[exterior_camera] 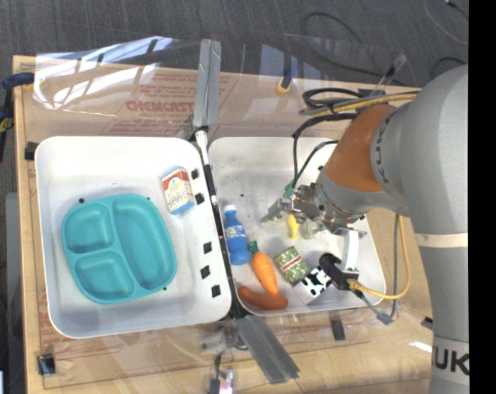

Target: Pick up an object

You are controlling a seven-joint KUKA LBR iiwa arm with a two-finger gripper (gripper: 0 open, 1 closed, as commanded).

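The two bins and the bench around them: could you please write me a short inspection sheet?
Surface: left bin and right bin side by side.
Job's things: blue bottle, carrot, sausage, green carton, black-and-white item in right bin.
Clutter: teal tray and small carton in left bin.
Hand: hand low in right bin, by a yellow item.
Cables: black and yellow, at the arm.
Surroundings: dark carpet.
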